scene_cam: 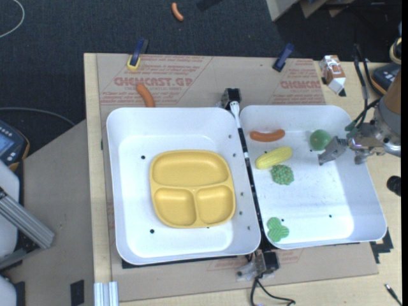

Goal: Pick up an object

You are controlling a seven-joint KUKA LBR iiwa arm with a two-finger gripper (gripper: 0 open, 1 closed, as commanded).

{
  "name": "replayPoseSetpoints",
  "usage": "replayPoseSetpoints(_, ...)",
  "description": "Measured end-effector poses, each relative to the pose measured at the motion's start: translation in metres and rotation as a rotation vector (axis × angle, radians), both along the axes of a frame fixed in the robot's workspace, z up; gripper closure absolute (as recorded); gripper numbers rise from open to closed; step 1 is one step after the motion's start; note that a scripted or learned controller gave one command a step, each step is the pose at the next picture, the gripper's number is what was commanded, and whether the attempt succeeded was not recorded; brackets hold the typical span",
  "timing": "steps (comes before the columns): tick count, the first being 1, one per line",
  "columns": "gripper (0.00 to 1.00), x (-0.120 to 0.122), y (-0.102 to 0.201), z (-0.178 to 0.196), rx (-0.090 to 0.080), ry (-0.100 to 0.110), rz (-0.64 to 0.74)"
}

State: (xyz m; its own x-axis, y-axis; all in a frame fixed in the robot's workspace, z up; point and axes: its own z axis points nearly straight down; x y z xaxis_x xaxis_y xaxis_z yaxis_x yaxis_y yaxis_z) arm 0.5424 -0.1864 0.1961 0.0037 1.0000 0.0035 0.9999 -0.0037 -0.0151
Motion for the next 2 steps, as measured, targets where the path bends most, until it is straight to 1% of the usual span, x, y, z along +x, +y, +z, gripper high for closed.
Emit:
replayPoseSetpoints(1,0.0,0.003,0.001,0.008,-0.003,-0.015,0.004)
replayPoseSetpoints(2,0.0,0.005,-0.001,-0.055,-0.001,-0.009,0.003)
